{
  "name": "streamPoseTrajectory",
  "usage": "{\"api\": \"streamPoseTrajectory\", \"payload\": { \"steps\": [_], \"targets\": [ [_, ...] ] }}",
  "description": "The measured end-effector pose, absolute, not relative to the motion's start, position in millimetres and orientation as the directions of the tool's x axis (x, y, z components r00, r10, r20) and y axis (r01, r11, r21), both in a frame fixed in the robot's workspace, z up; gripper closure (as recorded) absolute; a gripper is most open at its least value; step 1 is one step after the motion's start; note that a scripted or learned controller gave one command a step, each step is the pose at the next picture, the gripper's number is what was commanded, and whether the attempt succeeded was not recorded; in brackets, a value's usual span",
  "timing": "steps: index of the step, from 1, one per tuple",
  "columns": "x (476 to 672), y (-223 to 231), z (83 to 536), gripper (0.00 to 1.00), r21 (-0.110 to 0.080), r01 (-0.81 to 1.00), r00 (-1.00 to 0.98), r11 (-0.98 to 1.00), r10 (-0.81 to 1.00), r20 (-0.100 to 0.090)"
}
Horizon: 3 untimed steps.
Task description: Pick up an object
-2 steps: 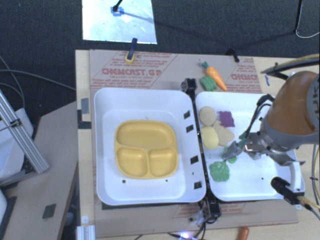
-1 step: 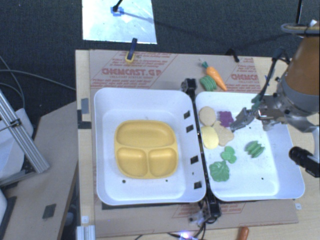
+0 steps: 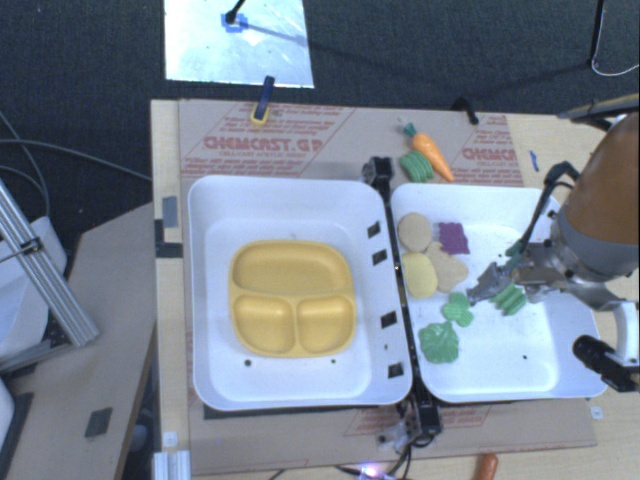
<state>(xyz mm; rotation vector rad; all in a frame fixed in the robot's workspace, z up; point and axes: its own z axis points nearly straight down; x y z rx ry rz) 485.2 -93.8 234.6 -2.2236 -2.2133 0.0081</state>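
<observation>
Arm (image 3: pixel 600 208) reaches in low over rt bin (image 3: pixel 540 368), tool (image 3: pixel 492 286) grip state unclear.

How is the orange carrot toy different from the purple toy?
The orange carrot toy is long and pointed, while the purple toy is short and blocky. The carrot lies outside the bins on the brown cardboard, beside a green toy; the purple toy lies inside the right white bin, near a round beige toy. Both are small play foods lying flat, and neither is touched by the gripper.
</observation>
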Motion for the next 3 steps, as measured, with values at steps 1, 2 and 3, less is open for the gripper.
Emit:
{"api": "streamPoseTrajectory", "payload": {
  "steps": [1, 2, 3],
  "targets": [
    [485.1, -121.9, 78.2, 0.0, -0.004, 1.0, 0.002, -0.002, 1.0, 0.0],
    [539.0, -41.1, 190.9, 0.0, 0.015, 1.0, -0.014, 0.014, 1.0, 0.001],
    [497.6, -87.9, 102.1, 0.0, -0.007, 1.0, 0.004, -0.004, 1.0, 0.0]
  ]
}}
